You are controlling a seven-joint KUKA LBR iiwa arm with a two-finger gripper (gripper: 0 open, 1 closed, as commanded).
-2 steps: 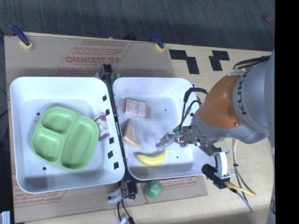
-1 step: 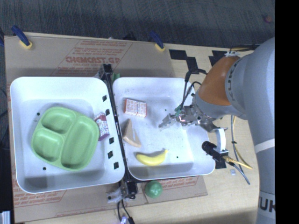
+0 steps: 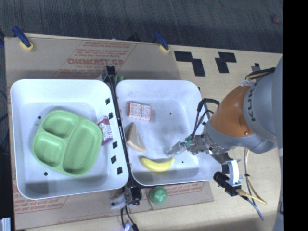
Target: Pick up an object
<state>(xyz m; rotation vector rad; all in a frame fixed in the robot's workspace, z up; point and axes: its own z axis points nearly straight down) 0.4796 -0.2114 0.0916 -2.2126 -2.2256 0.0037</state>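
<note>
Camera view from above gives us two shallow white plastic bins side by side on a cardboard-covered surface (image 3: 96, 52) printed with red lettering. In the left bin (image 3: 24, 109) we see a light green three-compartment plastic tray (image 3: 66, 142) lying flat, and just beside its right edge a small crumpled packet in purple and white (image 3: 105, 129) resting against the bin's right wall. In the right bin (image 3: 163, 88) we find a small rectangular red-and-white packet (image 3: 138, 110) near the upper left, a tan wedge-shaped piece (image 3: 134, 138) below it by the left wall, and a yellow plastic banana (image 3: 157, 164) lying along the bin's near edge. Outside the bins, a small green ball (image 3: 157, 194) sits on the surface just beyond the right bin's near rim. The grey arm with its orange band (image 3: 231, 117) reaches in from the right, and its hand (image 3: 176, 148) sits low over the floor of the right bin, just above and to the right of the banana, near it but, as far as we can see, apart from it. We cannot tell how wide the hand stands, and we see nothing between its tips. Two blue clamps (image 3: 21, 37) grip the far edge of the cardboard.
</note>
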